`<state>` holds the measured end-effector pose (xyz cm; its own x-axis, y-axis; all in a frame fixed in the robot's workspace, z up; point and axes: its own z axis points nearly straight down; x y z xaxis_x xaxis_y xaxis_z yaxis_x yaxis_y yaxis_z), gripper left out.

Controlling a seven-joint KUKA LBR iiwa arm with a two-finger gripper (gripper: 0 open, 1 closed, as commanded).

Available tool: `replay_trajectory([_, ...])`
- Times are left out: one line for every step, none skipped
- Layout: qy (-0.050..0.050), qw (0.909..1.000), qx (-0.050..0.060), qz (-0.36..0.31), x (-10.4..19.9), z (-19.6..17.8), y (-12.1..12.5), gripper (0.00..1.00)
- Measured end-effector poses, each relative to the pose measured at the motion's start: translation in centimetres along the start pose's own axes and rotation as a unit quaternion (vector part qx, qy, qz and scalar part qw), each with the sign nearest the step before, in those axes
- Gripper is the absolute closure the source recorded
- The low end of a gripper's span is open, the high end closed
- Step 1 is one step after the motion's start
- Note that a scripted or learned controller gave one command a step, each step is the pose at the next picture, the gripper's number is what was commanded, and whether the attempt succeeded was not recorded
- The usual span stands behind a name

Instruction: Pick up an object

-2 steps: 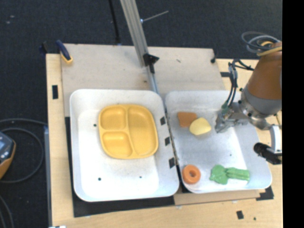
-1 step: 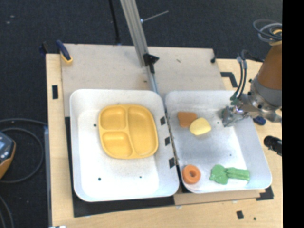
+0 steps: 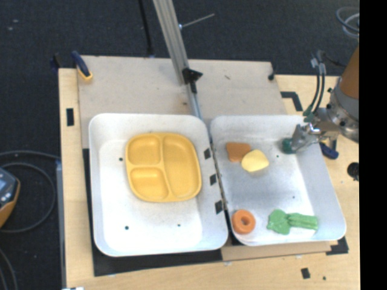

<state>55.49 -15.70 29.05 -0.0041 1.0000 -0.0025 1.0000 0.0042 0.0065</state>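
Observation:
The right bin [image 3: 302,180] holds a brown block [image 3: 237,150] with a pale yellow lump [image 3: 254,161] touching its right side, both near the bin's upper left. An orange ring [image 3: 243,222] lies at the bin's front left, and a green toy [image 3: 292,222] rests at the front right. My gripper [image 3: 294,142] hangs at the bin's upper right, well to the right of the yellow lump, with nothing visibly between its tips.
The left bin [image 3: 109,222] carries a yellow divided plate [image 3: 163,166]. A metal pole [image 3: 172,32] rises behind the bins, slanting up from between them. A blue-and-yellow clamp [image 3: 81,65] sits at the bench's back left corner.

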Motion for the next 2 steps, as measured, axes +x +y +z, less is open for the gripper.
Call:
replay_trajectory([0.001,1.0,0.002,-0.001,4.4,0.5,0.2,1.0])
replay_trajectory([0.001,1.0,0.003,-0.001,9.2,0.3,-0.5,1.0])
